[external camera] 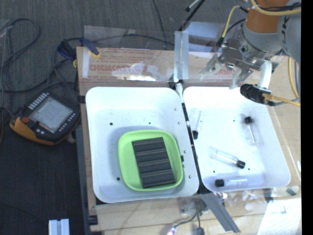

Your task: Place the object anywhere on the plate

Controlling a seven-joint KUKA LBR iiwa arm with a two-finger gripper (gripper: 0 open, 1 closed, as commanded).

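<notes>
gripper: two-finger gripper [226, 73] on the grey arm with orange band [266, 19], hanging over the far edge of the right white bin [279, 146]; fingers look spread apart, nothing between them
object: dark grey ribbed rectangular block [154, 162], lying flat on the green square plate [126, 155], long side running toward the plate's near and far edges, well apart from the gripper
plate: sits in the left white bin [100, 131], toward that bin's near side; block covers most of the plate's middle
right bin contents: clear plastic tube with black cap [250, 129] right of the plate, far side; second clear tube with black cap [227, 157] just right of the plate's level; third clear tube with black cap [232, 182] by the near rim; a thin clear tube [197, 121] near the divider
in the way: bin divider wall [188, 131] stands between plate and gripper
around: orange-and-grey teach pendant [45, 117] on the floor left of the plate; black cables [24, 58] beyond it; plastic-covered sheet [122, 65] on the bench behind the left bin
</notes>
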